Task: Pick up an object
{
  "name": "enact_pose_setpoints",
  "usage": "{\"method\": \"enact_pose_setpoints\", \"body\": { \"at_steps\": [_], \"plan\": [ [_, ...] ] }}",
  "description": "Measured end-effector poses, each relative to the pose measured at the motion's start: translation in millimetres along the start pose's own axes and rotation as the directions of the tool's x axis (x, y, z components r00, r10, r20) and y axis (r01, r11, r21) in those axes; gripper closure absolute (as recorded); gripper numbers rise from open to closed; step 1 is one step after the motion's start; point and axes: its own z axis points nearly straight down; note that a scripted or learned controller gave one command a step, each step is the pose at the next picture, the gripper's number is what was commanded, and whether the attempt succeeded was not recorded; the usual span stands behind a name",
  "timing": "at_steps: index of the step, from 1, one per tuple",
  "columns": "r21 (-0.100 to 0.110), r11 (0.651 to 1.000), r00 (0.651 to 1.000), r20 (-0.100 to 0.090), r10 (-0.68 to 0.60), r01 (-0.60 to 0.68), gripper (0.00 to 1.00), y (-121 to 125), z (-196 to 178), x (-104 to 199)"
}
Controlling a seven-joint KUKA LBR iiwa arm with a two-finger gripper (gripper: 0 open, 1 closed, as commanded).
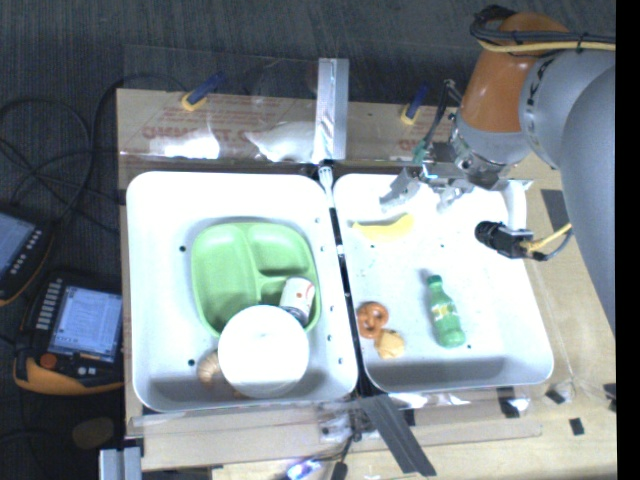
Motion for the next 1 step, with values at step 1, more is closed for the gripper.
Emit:
{"method": "enact_pose_setpoints", "body": {
  "at_steps": [1],
  "plan": [
    [-0.011,1.0,1.0,0.003,-0.025,0.025,0.0,-62.0,95.1,-42.8]
  ]
}}
